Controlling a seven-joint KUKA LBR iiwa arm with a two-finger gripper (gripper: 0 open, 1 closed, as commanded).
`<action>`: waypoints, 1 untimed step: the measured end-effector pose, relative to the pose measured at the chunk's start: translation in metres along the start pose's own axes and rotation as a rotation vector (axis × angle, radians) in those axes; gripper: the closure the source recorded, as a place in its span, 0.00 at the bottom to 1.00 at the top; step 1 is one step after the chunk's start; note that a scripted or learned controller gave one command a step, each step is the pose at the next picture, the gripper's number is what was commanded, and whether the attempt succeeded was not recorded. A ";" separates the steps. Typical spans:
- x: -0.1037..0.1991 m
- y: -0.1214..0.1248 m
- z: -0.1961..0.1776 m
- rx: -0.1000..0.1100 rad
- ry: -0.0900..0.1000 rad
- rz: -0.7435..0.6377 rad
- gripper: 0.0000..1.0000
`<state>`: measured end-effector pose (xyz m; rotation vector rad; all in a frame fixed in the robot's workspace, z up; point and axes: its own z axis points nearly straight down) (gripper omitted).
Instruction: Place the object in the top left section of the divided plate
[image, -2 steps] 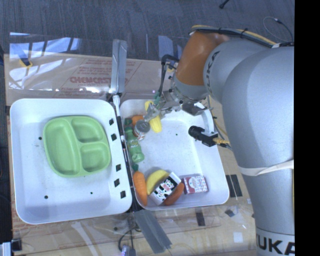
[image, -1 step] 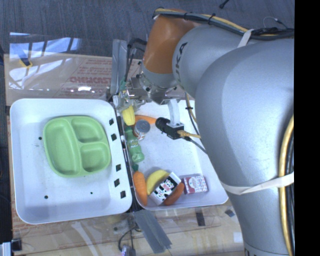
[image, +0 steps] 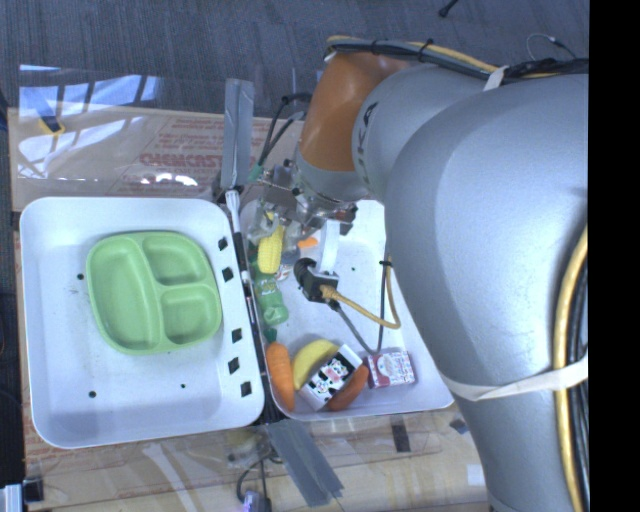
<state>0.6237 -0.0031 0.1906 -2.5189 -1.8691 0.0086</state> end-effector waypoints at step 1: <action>0.000 0.000 0.000 0.000 0.000 0.000 0.00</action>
